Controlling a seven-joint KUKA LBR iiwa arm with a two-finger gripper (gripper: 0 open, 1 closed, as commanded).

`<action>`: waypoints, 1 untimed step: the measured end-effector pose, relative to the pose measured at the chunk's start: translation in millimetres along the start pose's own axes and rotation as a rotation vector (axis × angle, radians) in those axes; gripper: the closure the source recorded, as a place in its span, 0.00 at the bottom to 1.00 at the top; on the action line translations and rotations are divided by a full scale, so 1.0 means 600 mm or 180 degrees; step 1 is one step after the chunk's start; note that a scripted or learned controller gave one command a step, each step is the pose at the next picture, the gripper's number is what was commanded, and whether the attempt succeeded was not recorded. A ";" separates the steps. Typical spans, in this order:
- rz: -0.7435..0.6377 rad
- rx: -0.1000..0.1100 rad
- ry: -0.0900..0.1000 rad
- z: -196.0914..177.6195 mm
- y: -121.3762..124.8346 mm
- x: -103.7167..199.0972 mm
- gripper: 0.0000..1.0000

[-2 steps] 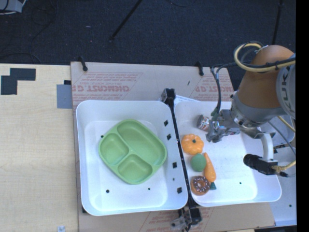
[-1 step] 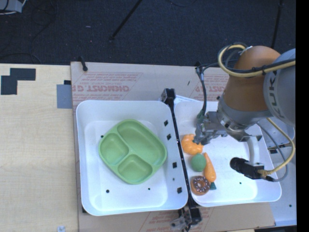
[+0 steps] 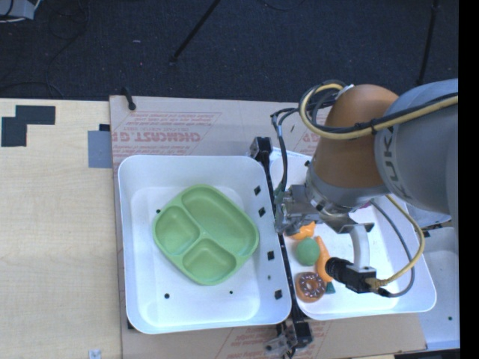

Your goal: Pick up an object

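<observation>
While the grey arm with its orange band [image 3: 358, 144] hangs over the right white bin [image 3: 419, 294] | pincer [image 3: 296, 221] low in it, opening cannot be told | green ball [image 3: 307, 250], orange pieces, brown frosted doughnut [image 3: 309, 286] just beside | left white bin [image 3: 142, 185] holds green three-compartment plastic tray [image 3: 204, 234]

This is a robotics lab. A grey industrial arm [image 3: 419, 148] with exposed yellow cabling [image 3: 329, 96] reaches over a light wood desk [image 3: 52, 238] bearing two white bins [image 3: 138, 193] on printed cardboard [image 3: 168, 129]. Black marker patches [image 3: 26, 122] sit on the desk, and dark carpet [image 3: 224, 36] with loose cables lies behind.
</observation>
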State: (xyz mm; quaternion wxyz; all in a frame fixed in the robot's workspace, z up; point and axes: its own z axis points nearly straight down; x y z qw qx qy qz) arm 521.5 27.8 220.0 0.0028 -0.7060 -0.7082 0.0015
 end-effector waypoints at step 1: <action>-0.0009 -0.0006 0.0002 -0.010 -0.021 0.103 1.00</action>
